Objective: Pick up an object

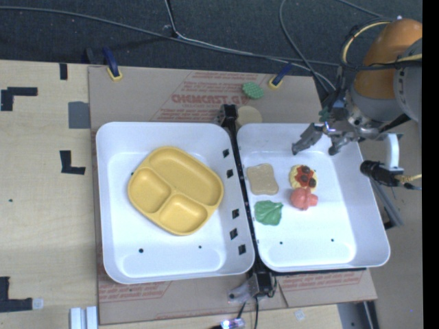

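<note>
The right bin [343, 245] holds a tan slice of toy bread [262, 179], a green leafy piece [268, 212], a red toy fruit [303, 199] and a yellow piece with red and dark spots [302, 176]. My gripper [319, 142] hangs over the bin's upper right part, above and to the right of the yellow piece. Its two dark fingers are spread apart with nothing between them. The arm's orange band [391, 50] sits at the far right.
A yellow divided plate [175, 190] lies in the left bin [123, 252]. A green round toy [253, 89] rests on the cardboard behind the bins. Cables run across the dark back area, and blue clamps hold the cardboard's far edge.
</note>
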